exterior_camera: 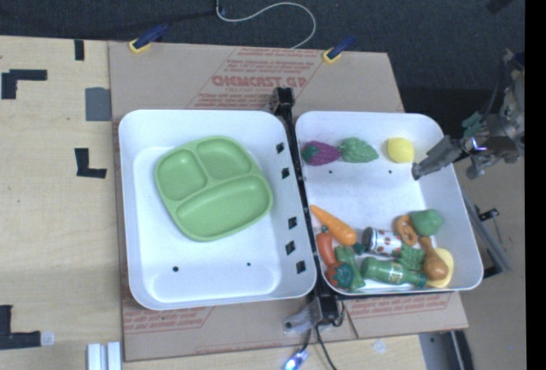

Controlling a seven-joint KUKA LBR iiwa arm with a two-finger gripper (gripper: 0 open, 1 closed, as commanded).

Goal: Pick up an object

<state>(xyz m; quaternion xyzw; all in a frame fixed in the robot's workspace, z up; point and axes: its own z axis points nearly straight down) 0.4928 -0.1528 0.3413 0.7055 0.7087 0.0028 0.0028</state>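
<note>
- The gripper [424, 165] hangs over the upper right corner of the right-hand shallow white bin [452, 189], at the end of the arm reaching in from the right. Whether it is spread or closed cannot be told from this slanted view, and nothing is seen held in it.
- Nearest to it is the round yellow toy fruit [398, 149], just beside the tip, against the bin's far wall. It looks the likeliest thing to pick.
- Along the same wall lie a leafy green toy vegetable [358, 150] and a purple toy vegetable [320, 153], each apart from its neighbour.
- The near end of this bin is crowded: an orange toy carrot [333, 225], a small labelled can [380, 240], a green toy pepper [425, 222] and other pieces, touching or overlapping.
- The left-hand white bin [136, 215] bears a green divided plastic plate [213, 187].
- Risks, as I judge them: the yellow fruit is round and smooth, so an off-centre close could squirt it away. It also sits close to the wall and corner, where the gripper may strike the rim. In the pile, a grasp could catch two pieces or wedge between them.
- Writing: the cardboard sheet [256, 78] under the bins carries red print — too blurred to read with confidence. The can's label is too small to make out.
</note>
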